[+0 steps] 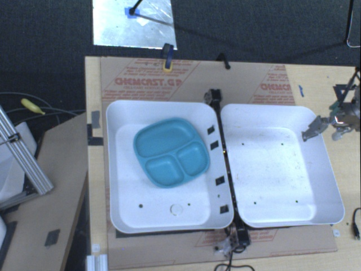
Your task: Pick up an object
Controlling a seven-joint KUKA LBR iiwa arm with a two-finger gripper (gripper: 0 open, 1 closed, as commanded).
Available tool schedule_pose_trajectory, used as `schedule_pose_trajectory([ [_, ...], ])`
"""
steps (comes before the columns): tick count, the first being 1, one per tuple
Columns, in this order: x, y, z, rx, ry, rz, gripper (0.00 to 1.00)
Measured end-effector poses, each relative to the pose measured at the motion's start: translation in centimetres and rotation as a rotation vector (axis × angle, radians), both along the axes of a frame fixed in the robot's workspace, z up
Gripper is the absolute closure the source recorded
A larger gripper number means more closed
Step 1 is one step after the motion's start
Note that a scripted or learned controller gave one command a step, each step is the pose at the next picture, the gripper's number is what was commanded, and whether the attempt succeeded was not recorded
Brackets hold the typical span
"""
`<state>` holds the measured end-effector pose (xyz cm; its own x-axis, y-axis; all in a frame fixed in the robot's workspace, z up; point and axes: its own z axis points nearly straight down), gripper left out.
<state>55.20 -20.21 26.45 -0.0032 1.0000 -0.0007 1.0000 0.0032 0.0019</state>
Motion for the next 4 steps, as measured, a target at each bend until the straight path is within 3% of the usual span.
schedule_pose_trajectory([
  [1, -5.5, -0.5, 1.5, 0.001, 0.001, -0.003, 0.0],
  [2, -5.1, 8.3, -0.9, 0.002, 0.001, 0.004, 0.0],
  [3, -6.5, 16.8, -0.6, 0.003, 0.001, 0.008, 0.0],
  [4, -6.5, 29.6, 0.8, 0.004, -0.001, 0.011, 0.0],
])
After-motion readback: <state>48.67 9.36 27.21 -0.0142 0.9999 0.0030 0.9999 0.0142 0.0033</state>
